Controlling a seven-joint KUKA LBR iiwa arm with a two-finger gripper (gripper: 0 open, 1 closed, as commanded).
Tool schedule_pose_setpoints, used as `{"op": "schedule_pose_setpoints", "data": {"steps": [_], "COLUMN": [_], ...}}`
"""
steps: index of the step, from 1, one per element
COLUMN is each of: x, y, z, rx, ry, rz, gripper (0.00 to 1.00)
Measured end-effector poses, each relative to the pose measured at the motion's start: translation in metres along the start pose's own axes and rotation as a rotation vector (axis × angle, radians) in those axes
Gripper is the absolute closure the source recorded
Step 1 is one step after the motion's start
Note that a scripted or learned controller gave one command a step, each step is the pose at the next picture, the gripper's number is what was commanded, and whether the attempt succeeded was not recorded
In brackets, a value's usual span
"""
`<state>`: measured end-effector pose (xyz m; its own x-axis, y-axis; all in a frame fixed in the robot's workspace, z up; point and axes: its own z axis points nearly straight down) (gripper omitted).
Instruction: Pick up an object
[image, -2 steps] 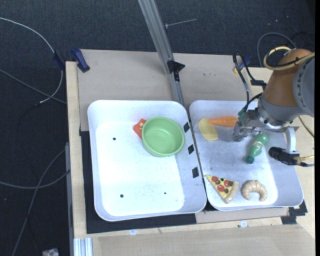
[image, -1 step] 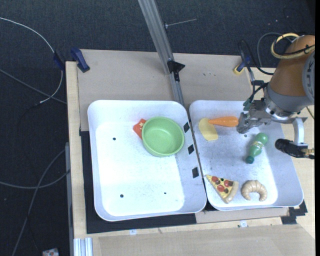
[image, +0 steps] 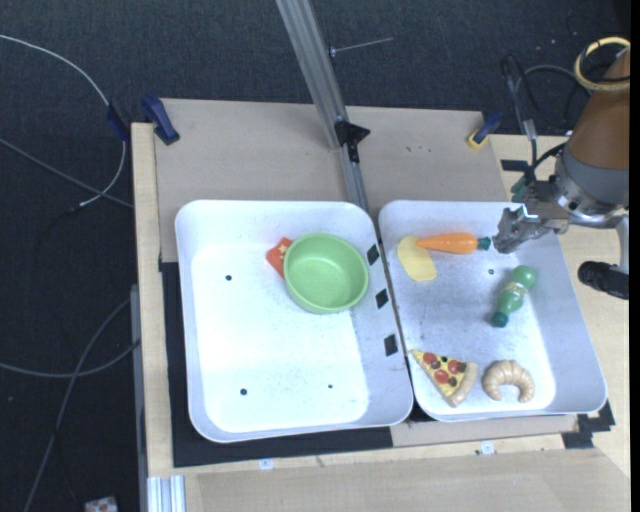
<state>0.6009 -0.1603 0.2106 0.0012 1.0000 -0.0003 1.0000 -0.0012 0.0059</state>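
The fingers of the gripper sit low over the back right corner of the right bin, but they are too small and blurred to tell how far apart they stand, and nothing can be seen between them.

The bench carries two white bins side by side. The left bin holds a green bowl near its back right corner, with a small red piece tucked against the bowl's left rim and partly hidden by it. In the right bin, a carrot lies along the back, its green tip pointing right. A yellow piece lies just below the carrot's left end, touching or nearly touching it. A green bottle lies tilted at mid right, a croissant sits near the front right, and a pizza slice lies just left of it.

The arm comes in from the right, its orange band above the grey wrist, leaning down and left toward the bin.

The carrot's green tip is just beside the fingers, on their left; whether they touch cannot be told. The bottle lies near, below them.
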Motion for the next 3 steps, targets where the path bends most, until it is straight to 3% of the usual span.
{"op": "schedule_pose_setpoints", "data": {"steps": [1, 2, 3], "x": [0.0, 0.051, 0.102], "y": [0.002, -0.003, -0.028], "z": [-0.05, -0.053, -0.043], "rx": [-0.003, 0.012, 0.02], "ry": [0.0, 0.006, 0.007], "rz": [-0.003, -0.006, -0.006], "gripper": [1.0, 1.0, 1.0]}}
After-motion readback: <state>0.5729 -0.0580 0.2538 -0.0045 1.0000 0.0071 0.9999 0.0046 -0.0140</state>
